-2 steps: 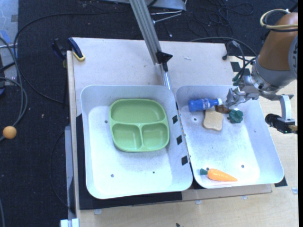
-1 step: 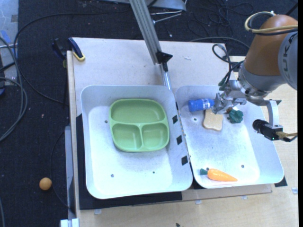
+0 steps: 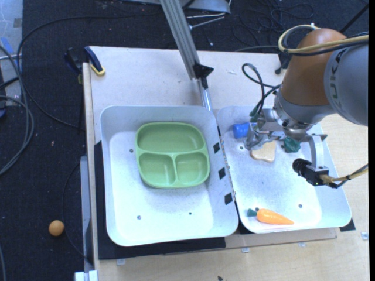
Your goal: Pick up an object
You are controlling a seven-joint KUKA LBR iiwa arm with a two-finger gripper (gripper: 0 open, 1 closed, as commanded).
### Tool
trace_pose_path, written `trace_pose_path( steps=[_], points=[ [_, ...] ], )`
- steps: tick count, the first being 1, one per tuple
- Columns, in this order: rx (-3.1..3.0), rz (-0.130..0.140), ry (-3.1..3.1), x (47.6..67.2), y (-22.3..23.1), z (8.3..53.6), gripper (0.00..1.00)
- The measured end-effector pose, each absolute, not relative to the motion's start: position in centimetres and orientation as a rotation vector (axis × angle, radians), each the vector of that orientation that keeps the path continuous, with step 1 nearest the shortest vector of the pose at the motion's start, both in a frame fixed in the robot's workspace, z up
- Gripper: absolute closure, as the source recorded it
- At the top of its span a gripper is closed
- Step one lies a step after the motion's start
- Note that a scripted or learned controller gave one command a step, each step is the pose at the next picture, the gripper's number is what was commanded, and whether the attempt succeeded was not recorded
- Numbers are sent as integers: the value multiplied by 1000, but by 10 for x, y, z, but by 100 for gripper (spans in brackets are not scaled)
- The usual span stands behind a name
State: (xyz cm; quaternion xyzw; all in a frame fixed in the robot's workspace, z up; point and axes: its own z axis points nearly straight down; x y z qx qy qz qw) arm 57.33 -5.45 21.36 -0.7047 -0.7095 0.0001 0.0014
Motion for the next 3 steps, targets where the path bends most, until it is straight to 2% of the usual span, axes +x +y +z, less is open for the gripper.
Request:
trace_pose_path(
  steps=[2,3],
  points=[
    [-2210,0,-2228,539,38,212,100],
    [-2209,0,-2229,508,90,228,100]
  ],
)
